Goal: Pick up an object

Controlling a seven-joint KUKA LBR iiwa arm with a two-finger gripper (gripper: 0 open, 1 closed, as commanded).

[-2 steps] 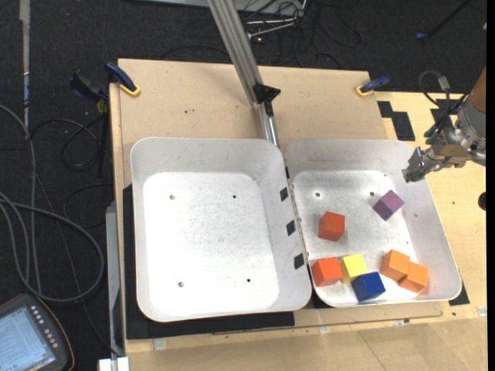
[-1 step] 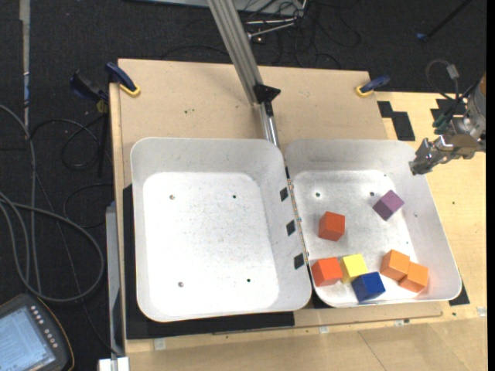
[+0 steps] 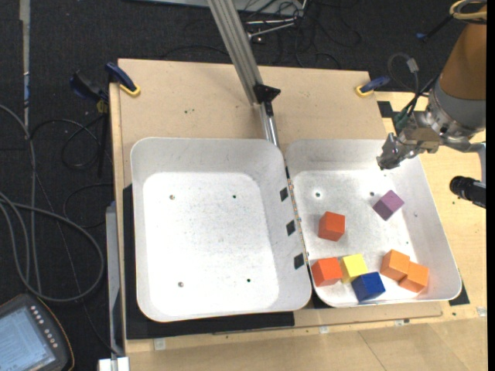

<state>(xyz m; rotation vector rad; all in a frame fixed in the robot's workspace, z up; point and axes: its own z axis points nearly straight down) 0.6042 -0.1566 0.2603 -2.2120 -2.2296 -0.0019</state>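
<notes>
Purple block (image 3: 388,204) lies in the right bin (image 3: 433,199), nearest of the blocks to the gripper (image 3: 389,158), just below it toward the near rim. Gripper hangs over the bin's far edge, carrying nothing; finger state cannot be told.

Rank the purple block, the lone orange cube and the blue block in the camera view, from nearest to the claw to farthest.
1. Purple block: just below the claw, upper right bin.
2. Lone orange cube: middle of the bin, to the view's left.
3. Blue block: at the bin's near edge.
</notes>
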